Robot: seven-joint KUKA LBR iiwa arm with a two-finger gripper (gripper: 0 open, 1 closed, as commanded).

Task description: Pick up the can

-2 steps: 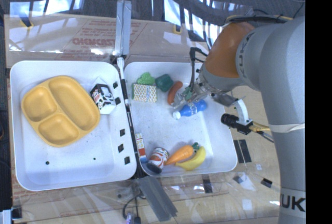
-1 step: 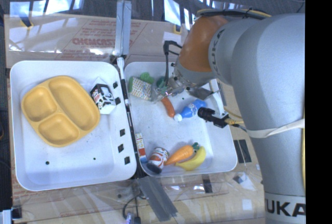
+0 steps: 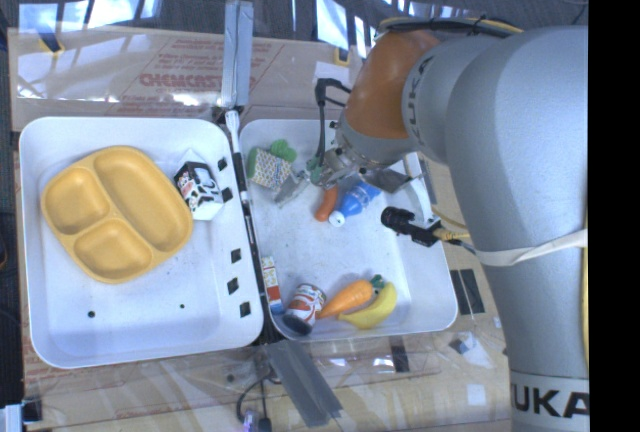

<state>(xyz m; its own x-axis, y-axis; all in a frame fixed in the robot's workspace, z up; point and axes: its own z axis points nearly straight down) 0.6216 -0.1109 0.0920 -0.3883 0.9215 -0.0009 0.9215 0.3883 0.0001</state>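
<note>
While the yellow divided plate (image 3: 115,212) sits in the left bin (image 3: 60,340), the can (image 3: 305,305) lies at the right bin's (image 3: 425,320) near edge beside a carrot (image 3: 350,298), gripper (image 3: 322,170) well apart above.

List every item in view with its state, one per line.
Can: on its side, right bin's front edge, beside the carrot.
Carrot: lying against the banana.
Banana: lying by the bin's front wall.
Bottle: on its side, under the arm.
Tray: flat in the left bin.
Carton: tipped against the tray.
Gripper: low over the right bin's back.
</note>
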